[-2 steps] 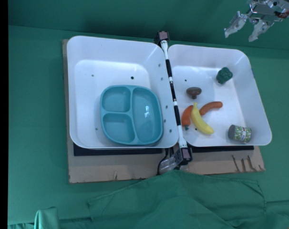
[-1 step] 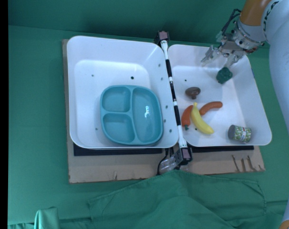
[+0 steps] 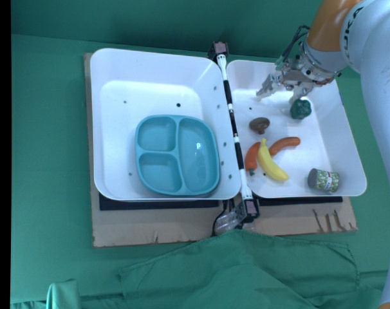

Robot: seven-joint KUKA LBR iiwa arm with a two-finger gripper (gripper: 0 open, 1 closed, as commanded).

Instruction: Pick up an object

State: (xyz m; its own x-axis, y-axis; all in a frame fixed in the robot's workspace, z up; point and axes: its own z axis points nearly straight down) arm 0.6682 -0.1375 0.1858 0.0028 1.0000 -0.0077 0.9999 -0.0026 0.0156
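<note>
The camera view looks down at a slant on a green-covered counter [image 3: 47, 172] that carries two shallow white bins side by side on a sheet of brown cardboard [image 3: 156, 234].

The left bin [image 3: 118, 69] holds a teal divided plate [image 3: 177, 154] with three compartments; the plate lies toward the bin's near right part, with nothing on it.

The right bin [image 3: 349, 166] holds the loose things. A dark green lump like a broccoli floret [image 3: 301, 109] sits in the far part of the bin. A small brown piece [image 3: 259, 125] lies near the middle, closer to the divider between the bins. Nearer the camera, a yellow banana [image 3: 271, 162] lies aslant, touching an orange carrot [image 3: 251, 156] on its left side, and a red-orange sausage [image 3: 284, 145] lies just beside the banana's far end. A small can [image 3: 323, 179] lies on its side near the bin's near right corner, well apart from the rest.

The arm [image 3: 375, 31] reaches in from the right, its orange band [image 3: 336, 8] above the wrist. The pincer [image 3: 284, 90] hangs over the far part of the right bin, its two fingers spread apart and released, with nothing between them. One finger [image 3: 267, 85] points toward the bin's bare far-left floor; the other is just beside the broccoli floret, and whether it touches the floret cannot be told.

A folded green cloth [image 3: 246, 269] lies along the near edge of the counter.
</note>
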